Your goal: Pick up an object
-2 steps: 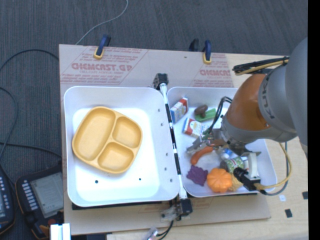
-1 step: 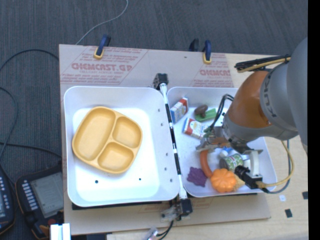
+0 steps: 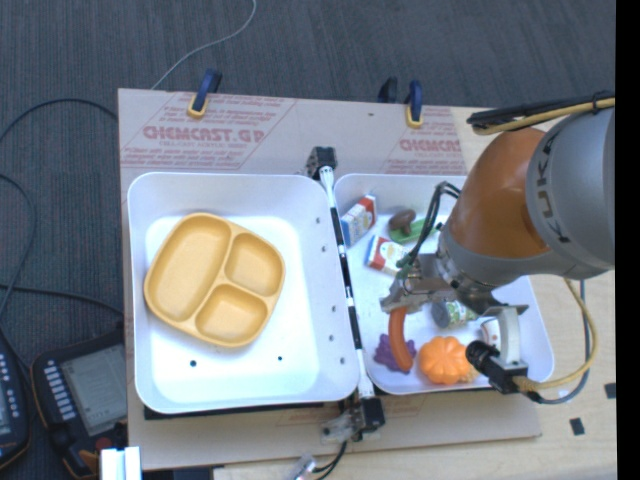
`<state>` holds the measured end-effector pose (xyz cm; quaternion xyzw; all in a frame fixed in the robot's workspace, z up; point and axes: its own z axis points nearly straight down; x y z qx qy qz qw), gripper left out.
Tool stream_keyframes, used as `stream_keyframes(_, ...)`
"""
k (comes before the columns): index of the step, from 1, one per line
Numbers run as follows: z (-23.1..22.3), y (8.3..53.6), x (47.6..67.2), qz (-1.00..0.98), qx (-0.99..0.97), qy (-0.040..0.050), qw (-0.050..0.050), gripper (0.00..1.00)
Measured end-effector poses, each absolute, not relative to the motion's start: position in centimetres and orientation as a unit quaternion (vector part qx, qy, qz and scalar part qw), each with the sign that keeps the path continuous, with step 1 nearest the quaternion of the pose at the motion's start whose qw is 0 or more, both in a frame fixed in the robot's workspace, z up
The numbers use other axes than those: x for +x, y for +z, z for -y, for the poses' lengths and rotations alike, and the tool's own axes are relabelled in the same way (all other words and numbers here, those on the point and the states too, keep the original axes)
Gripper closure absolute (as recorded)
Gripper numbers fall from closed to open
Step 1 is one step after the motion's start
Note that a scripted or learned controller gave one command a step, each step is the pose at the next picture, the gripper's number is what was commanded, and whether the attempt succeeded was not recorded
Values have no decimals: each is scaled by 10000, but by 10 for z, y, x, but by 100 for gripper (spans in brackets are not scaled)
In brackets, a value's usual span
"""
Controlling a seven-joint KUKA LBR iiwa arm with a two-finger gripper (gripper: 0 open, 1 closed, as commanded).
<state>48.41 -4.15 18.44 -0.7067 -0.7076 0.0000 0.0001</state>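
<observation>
Gripper of the grey arm reaches down into the right-hand white bin, hanging low above the toys near the bin's middle; whether it is spread or closed cannot be told from above, because the wrist and its orange band cover much of it. No object can be seen caught in it.

Just below the gripper lies a toy hot dog sausage, reddish orange, pointing toward the bin's near edge. Touching its lower left side is a purple bunch of toy grapes. To the right of the sausage sits a small orange toy pumpkin, close to the bin's front wall. A greenish glass-like item lies between the pumpkin and the gripper, partly hidden. Toward the back of this bin are two small cartons: one blue and white beside the dividing wall, one red and white nearer the gripper. A brown and green toy lies behind them.

The left-hand white bin holds a yellow plate with three compartments, lying flat, well apart from the arm.

Both bins rest on a cardboard sheet printed with red lettering and held by blue and yellow clamps at its far edge
</observation>
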Motion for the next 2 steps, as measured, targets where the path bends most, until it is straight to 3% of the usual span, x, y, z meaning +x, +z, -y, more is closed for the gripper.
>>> stream_keyframes(1,42,194,485,7076,-7066,0,-1,100)
stream_keyframes(2,-49,184,483,7078,-7064,5,7,100)
